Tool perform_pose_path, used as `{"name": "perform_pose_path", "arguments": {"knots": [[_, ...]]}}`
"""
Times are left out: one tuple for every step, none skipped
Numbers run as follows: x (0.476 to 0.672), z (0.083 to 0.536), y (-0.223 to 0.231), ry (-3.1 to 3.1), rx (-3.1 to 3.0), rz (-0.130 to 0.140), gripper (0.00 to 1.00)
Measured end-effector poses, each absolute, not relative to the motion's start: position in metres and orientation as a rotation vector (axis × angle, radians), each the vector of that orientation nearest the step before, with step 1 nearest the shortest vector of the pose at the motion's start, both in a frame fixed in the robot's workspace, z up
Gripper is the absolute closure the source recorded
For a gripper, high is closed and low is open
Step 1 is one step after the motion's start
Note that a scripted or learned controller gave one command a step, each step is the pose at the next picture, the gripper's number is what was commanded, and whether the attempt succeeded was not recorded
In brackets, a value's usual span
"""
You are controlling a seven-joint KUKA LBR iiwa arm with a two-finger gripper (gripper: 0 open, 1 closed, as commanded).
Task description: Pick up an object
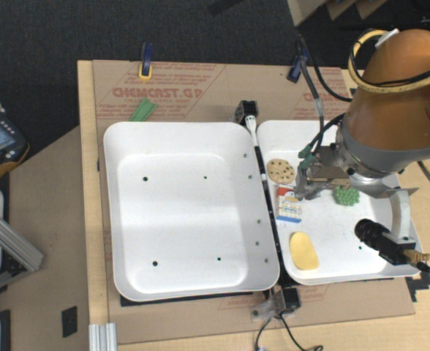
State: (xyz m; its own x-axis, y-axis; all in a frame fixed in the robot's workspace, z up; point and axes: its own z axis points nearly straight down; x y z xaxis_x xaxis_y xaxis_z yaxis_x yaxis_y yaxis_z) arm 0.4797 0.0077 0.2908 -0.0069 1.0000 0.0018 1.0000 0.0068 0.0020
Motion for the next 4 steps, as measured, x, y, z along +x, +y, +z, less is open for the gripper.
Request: {"name": "perform_pose_path", "arguments": {"knots": [[0.479, 0.282, -0.058, 2.217, 2.229, -0.003, 1.0], [0.479, 0.283, 0.004, 2.23, 2.217, 0.0, 1.0], [0.486, 0.257, -0.09, 2.211, 2.233, -0.008, 1.0], [0.531, 0.216, 0.019, 2.236, 2.212, 0.003, 1.0]]}}
